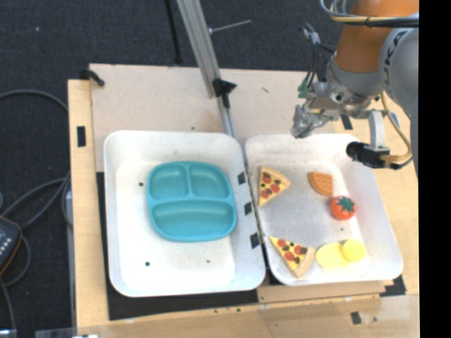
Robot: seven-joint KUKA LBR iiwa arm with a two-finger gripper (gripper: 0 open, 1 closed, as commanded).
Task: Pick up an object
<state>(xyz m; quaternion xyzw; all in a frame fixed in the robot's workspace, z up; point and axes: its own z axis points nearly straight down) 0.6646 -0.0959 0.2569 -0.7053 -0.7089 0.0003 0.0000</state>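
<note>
Grey-orange arm's gripper (304, 127) is hovering over the right white bin's (373, 196) far rim, finger state impossible to tell, nothing visibly held, while the small red toy tomato (343, 208) is lying right of centre.

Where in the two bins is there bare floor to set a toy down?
Bare: right bin centre, between upper pizza slice, cookie and lower pizza slice; left bin around the teal plate. Crowded: right bin's near-right corner, tomato and yellow pieces.

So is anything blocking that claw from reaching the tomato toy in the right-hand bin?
Nothing visible. The claw hangs above the right bin's far rim, and the tomato lies in the open; the nearest thing, an orange piece, sits apart from it.
</note>
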